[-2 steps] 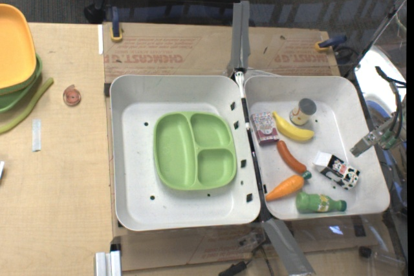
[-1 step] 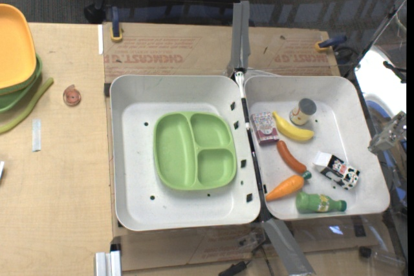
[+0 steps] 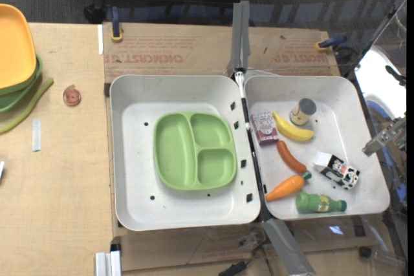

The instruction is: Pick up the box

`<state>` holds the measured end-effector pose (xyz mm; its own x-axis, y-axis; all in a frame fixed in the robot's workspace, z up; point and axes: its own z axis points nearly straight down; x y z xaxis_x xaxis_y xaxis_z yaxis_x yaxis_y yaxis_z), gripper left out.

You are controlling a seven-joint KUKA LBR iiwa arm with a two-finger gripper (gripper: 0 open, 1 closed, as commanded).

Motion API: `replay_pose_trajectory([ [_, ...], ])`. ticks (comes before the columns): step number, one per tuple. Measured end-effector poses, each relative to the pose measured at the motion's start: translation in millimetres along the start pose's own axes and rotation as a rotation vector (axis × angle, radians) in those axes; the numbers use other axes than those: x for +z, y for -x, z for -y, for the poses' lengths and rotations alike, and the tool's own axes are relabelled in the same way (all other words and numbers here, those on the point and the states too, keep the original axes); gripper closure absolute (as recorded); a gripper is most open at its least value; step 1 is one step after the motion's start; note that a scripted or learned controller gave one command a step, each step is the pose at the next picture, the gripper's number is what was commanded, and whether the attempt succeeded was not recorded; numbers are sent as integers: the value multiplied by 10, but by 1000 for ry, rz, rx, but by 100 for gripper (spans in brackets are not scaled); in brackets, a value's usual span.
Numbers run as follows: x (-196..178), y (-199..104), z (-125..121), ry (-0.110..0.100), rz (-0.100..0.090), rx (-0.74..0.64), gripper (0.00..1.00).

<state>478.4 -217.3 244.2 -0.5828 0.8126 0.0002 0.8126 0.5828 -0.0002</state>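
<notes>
Box, small pink printed carton [image 3: 264, 127], lies untouched in the right white bin [image 3: 367, 139] beside the yellow banana [image 3: 293, 128]; picking is not begun. Gripper state: cannot tell.

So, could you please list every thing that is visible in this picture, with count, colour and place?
bins: 2, white, side by side on the bench
divided plate: 1, green, middle of left bin
box: 1, pink and white, right bin, near its left wall
banana: 1, yellow, right bin, beside the box
small jar: 1, grey lid, right bin, above the banana
sausage: 1, orange-red, centre of right bin
carrot: 1, orange, below the sausage
bottle: 1, green, front of right bin
carton: 1, white with black patches, right bin, right side
plates: stack, yellow on green, left edge
clamps: 2, yellow, on the cardboard behind the bins
gripper: 1, grey, over right bin's right rim
</notes>
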Motion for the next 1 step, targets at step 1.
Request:
replay_pose_trajectory([
  [1,-66,-189,-140,0,2,225,100],
])
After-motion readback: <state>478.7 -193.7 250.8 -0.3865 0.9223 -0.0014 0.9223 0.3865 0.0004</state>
